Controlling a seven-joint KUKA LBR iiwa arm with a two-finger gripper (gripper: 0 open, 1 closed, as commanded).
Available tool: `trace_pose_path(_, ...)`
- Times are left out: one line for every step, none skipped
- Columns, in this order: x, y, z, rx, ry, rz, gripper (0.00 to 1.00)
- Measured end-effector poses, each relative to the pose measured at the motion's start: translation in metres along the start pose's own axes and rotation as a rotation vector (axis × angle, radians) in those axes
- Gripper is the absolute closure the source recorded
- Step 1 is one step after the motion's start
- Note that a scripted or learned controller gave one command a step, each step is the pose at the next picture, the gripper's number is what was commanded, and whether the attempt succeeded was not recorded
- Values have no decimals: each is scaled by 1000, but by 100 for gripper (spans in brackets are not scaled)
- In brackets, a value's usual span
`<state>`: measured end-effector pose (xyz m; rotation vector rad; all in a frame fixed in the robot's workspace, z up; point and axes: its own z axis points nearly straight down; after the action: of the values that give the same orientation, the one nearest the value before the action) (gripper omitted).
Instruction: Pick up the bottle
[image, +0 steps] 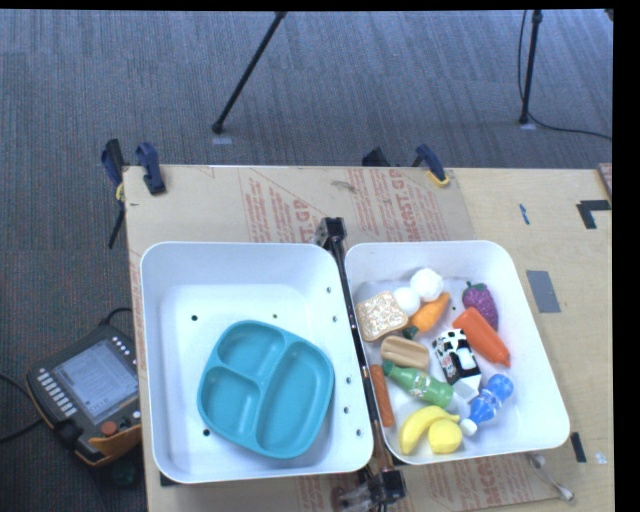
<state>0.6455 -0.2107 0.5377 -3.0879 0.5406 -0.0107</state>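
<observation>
Yellow banana (420, 425) sits at your right bin's (545, 385) near edge; just behind it, the green bottle (420, 381) lies on its side. Gripper's grasp: you cannot tell.

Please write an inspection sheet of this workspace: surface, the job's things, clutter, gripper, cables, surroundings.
Surface: brown cardboard-covered bench bearing two shallow white bins.
Job's things: green plastic bottle, lying on its side in the right white bin.
Clutter: toy foods packed around the bottle, among them a yellow banana and an orange carrot; a blue three-compartment tray in the left white bin.
Gripper: nothing seen.
Cables: nothing seen.
Surroundings: grey carpet, tripod legs, orange-edged handheld pendant on the floor.
</observation>
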Motion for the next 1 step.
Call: trace_pose_path(0, 0, 0, 1, 1, -149, 100)
